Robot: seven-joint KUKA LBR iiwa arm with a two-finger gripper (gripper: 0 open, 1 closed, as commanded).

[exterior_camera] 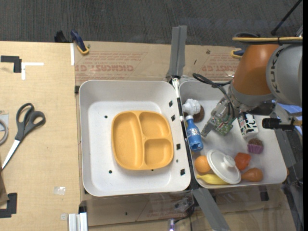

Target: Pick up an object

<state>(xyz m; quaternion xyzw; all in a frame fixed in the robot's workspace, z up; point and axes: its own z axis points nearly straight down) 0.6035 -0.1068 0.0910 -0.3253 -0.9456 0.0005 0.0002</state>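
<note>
My gripper [217, 122] hangs over the middle of the right bin [278, 154], below the orange wrist band. Just left of it a blue bottle [193, 134] lies along the bin's left wall, with a white crumpled item [190, 107] and a dark round thing [198, 112] at its top end. A white carton with black print [248, 124] is to the gripper's right, and a purple cupcake [255, 145] lies below that. Along the front lie an orange [202, 164], a banana [211, 179], a white lid [224, 166], a red piece [243, 160] and an orange-brown piece [252, 174].
The left bin [91, 143] holds an orange divided plate [142, 139]. Scissors [21, 126] lie on the wooden bench at the far left. A grey divider bar [177, 52] stands behind the two bins. The arm's body covers the right bin's back right corner.
</note>
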